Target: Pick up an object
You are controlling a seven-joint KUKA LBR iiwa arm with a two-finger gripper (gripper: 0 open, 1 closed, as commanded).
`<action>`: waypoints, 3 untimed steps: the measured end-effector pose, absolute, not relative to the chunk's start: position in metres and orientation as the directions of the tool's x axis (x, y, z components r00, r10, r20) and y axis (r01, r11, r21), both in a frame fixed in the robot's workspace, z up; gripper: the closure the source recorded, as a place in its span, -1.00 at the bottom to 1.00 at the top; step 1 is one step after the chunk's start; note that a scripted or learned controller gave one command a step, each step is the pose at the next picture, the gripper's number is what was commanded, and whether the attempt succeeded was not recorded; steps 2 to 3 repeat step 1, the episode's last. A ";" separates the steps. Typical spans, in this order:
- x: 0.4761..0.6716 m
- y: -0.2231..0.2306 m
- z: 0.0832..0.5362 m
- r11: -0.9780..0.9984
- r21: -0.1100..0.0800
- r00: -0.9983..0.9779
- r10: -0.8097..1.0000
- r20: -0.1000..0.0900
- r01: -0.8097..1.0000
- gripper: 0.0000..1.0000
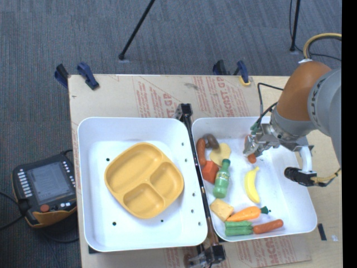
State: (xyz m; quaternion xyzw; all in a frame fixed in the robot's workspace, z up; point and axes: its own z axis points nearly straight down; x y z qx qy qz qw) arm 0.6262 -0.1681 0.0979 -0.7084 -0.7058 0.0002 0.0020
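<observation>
The gripper [252, 149] hangs over the upper middle of the right bin [290, 208], at the end of the grey arm [312, 102] that reaches in from the right with its orange band above the wrist. A small red-orange item [252, 158] sits right at the fingertips; whether it is clamped between them or merely lies beneath them cannot be told, and the set of the fingers cannot be made out from this angle.

Just below the gripper lies a yellow banana [253, 185], apart from it. To the gripper's left, near the bin's left wall, a cluster of toy food is packed close: a brown piece [211, 141], a pale yellow piece [221, 152], a long orange-red piece [201, 149] along the wall, a red piece [210, 172] and a green bottle [222, 178] standing among them.

Further below, toward the bin's near edge, lie a tan block [221, 209], a carrot [245, 213], a green vegetable [239, 229] and a second orange-red piece [268, 226], touching or just beside one another.

Well to the gripper's left, the left bin [95, 228] holds a yellow divided plate [144, 179] with three compartments. Beyond that bin, off the bench, rests a control pendant [43, 190].
</observation>
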 end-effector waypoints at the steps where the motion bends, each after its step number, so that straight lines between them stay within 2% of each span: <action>1: 0.591 -0.127 0.284 0.002 0.002 -0.002 1.000 0.000 1.000 1.00; 3: 0.591 -0.127 0.284 0.002 0.002 -0.002 1.000 0.000 1.000 1.00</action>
